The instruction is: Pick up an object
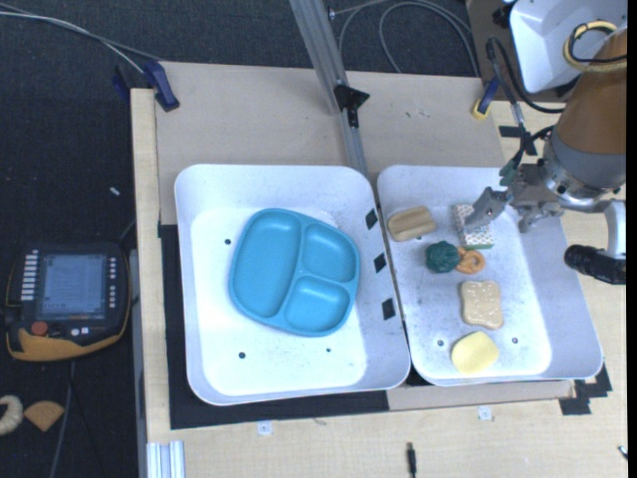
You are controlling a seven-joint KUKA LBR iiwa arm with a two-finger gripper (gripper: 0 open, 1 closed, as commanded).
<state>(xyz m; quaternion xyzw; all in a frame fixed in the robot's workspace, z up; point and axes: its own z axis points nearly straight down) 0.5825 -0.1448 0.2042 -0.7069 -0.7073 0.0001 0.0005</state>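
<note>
The gripper [505, 203], fingers slightly open and holding nothing, hovers at three o'clock of the small grey-white checkered block [475, 227], probably light, stiff, graspable across its sides.

Tray [295, 270] in left bin [199, 207], five items in right bin [557, 317].

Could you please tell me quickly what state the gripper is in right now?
Gripper: over the right bin, beside the checkered block; nothing visibly held, and whether it is open or closed cannot be told.
</note>
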